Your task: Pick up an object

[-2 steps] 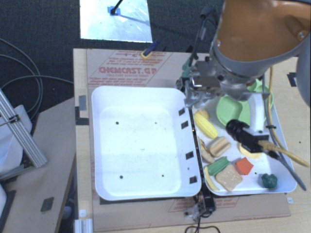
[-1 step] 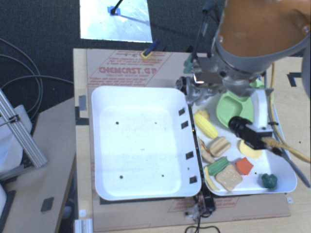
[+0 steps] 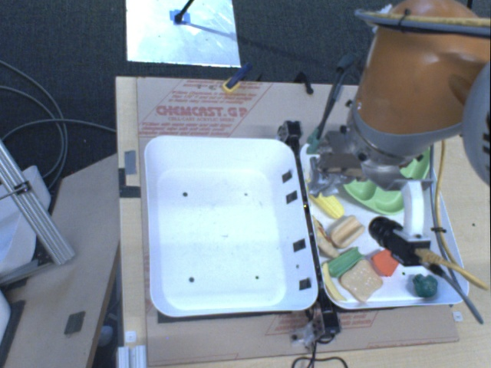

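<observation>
At the far left of your bench stood a slanted metal rail point(image 3: 27, 205), with dark cables point(image 3: 46, 121) looping over the carpet behind it. Further back lay a shiny foil sheet point(image 3: 180, 21). A cardboard sheet point(image 3: 203, 107) with red print lay under both bins. The left bin point(image 3: 222, 228) showed you a white floor with a few small dark dots, and black clips point(image 3: 292, 198) sat along the wall it shares with its neighbour.

The things to pick were all in the right bin point(image 3: 399, 300). Along its left side you had a yellow piece point(image 3: 327, 204), below it a bread roll point(image 3: 347, 228), then a green piece point(image 3: 345, 261) touching a tan slab point(image 3: 360, 280) near the front rim. An orange block point(image 3: 384, 264) sat just beside the slab, and a dark green ball point(image 3: 424, 285) lay in the front right corner. A light green dish point(image 3: 380, 194) occupied the back of the bin, partly hidden by the arm.

Your gripper point(image 3: 326, 179) hung over the back left part of that bin, just above the yellow piece (whether it was apart or together, I could not tell, and nothing showed in its grasp). The arm point(image 3: 414, 67), with its orange band, came in from the right.
</observation>
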`<action>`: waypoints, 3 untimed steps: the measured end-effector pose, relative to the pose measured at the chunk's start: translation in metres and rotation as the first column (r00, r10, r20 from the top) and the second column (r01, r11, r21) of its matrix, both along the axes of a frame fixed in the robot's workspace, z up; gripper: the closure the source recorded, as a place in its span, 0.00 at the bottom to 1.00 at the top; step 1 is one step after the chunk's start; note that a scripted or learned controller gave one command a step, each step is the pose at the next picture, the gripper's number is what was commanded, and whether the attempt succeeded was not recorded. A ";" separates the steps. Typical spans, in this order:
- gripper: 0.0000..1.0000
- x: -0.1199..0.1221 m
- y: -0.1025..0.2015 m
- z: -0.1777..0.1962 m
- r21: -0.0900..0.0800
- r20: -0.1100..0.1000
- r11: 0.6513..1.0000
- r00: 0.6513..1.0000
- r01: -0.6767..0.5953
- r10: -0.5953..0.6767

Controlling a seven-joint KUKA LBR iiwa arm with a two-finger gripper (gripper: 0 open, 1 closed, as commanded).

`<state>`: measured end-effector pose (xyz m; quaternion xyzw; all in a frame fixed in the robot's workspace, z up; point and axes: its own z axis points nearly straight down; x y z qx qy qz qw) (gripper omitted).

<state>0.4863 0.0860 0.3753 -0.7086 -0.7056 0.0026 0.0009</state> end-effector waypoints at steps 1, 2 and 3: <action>1.00 0.001 0.003 0.015 0.003 0.010 1.000 1.000 -0.010 0.010; 1.00 0.000 0.025 0.026 0.003 0.008 1.000 1.000 -0.009 0.009; 1.00 0.001 0.024 0.037 0.003 0.011 1.000 1.000 -0.012 0.012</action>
